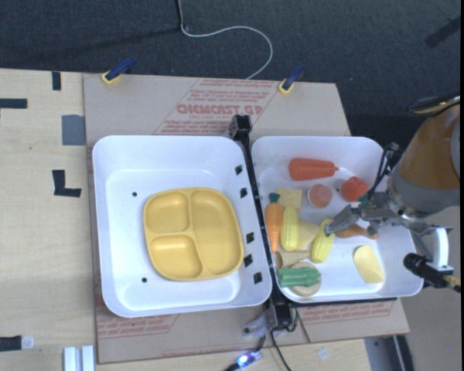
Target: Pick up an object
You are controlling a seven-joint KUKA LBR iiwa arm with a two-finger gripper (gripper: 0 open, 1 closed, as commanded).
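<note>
The right bin [387,284] holds several toy foods. A long red-orange piece [313,168] lies at the back, with a pink round piece [319,195] and a red tomato [354,187] just in front of it. An orange carrot [273,224] and two yellow corn cobs [290,228] [322,246] lie in the middle. At the front are a green piece [299,275] and a pale yellow piece [368,263]. My gripper [342,223] hangs low over the bin's middle right, just right of the nearer corn cob. A small orange piece [366,231] lies right beside it.
The left bin [112,207] holds a yellow divided plate [192,233]. A black divider [251,199] runs between the bins. The grey arm with its orange band [433,161] reaches in over the right bin's right wall. A white cable [232,33] lies beyond the bins.
</note>
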